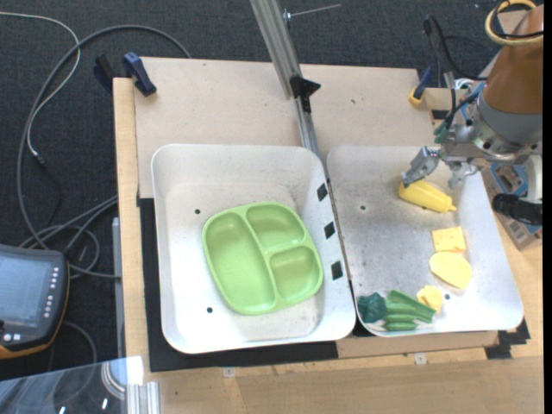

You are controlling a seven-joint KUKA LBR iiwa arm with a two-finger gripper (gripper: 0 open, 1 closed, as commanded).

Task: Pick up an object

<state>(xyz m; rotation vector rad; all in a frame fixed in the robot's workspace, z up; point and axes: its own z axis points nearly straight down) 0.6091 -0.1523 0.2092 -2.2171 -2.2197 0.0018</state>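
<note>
No brand, label or writing can be read on anything here. The gripper (442, 169) hangs over the far part of the right bin (379, 257), its jaws spread with nothing between them, straddling the space just above a yellow banana-shaped toy (427, 197) that lies on the bin floor. Nearer the front of that bin lie a pale yellow square block (448, 239), a rounded yellow piece (452, 270), a small yellow bit (429, 297) and a green leafy vegetable toy (395, 309), all close together along the right and front rim. The left bin (172, 197) holds a smooth, lime-green divided plate (262, 257) with three compartments. Both bins are shallow, white and speckled, set on a pale wooden surface (224, 102). A metal pole (278, 37) slants across the back, and a blue clamp (138, 72) grips the far left corner
</note>
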